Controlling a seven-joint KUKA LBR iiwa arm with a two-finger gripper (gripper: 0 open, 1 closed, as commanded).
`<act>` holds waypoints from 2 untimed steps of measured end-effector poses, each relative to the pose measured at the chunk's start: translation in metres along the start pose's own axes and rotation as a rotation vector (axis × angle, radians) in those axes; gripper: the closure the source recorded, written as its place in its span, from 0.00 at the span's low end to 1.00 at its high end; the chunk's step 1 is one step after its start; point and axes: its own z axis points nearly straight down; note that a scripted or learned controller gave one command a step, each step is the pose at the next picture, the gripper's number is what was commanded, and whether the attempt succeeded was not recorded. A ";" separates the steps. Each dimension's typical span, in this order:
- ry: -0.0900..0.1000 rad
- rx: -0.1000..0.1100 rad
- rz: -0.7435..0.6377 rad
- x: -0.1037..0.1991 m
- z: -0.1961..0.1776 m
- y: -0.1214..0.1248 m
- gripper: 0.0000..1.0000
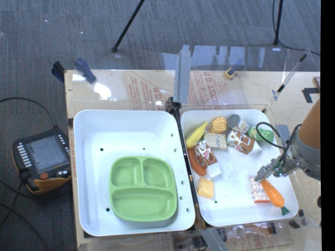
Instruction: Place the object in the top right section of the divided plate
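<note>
Green divided plate point(142, 195) sits low in left bin point(86, 140), all sections bare. Right bin point(235, 218): carrot point(273, 194) and red-white packet point(258, 191) near front-right corner — gripper point(264, 171) low just above them; finger state cannot tell, nothing seen held. Farther back, banana point(196, 134), corn point(219, 124) clustered. Step judged: picking — which object unclear. Next: secure grasp, lift, carry left to plate's top-right section.
</note>
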 end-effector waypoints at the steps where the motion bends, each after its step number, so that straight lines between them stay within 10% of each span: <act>1: 0.000 0.001 -0.149 0.044 -0.019 0.041 1.00; 2: -0.001 0.000 -0.466 0.084 -0.021 0.088 1.00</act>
